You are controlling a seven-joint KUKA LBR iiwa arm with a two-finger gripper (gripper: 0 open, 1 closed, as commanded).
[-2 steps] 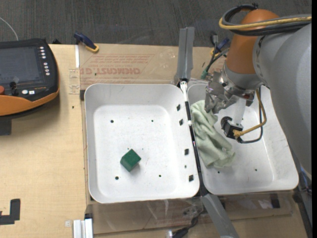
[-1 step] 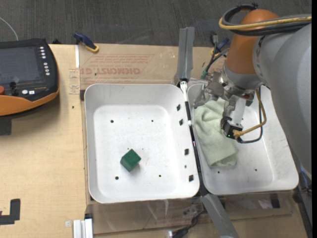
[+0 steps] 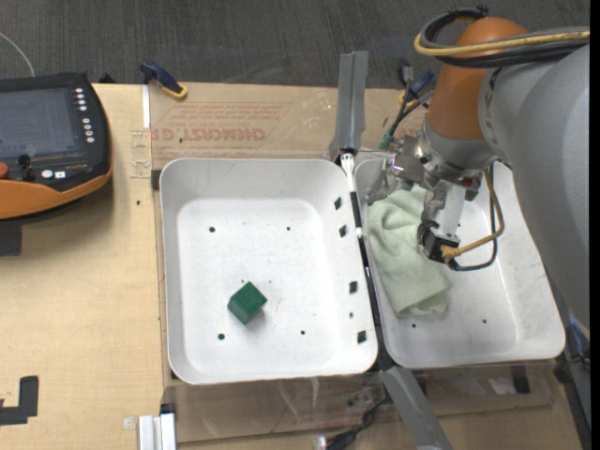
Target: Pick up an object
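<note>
Two pickables | pale green cloth (image 3: 405, 251), 3 o'clock bin (image 3: 525, 340), its 9 o'clock side: soft, light, pinch a raised fold | green cube (image 3: 247, 303), 9 o'clock bin (image 3: 192, 251): rigid, grip flat faces | jaws: cannot tell.

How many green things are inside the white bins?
2. A dark green cube lies in the left bin. A pale green cloth lies crumpled in the right bin; it may hide something.

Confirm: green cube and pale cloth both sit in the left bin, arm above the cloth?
No. The camera view shows the pale cloth in the right bin, with the arm above it; only the green cube sits in the left bin.
</note>
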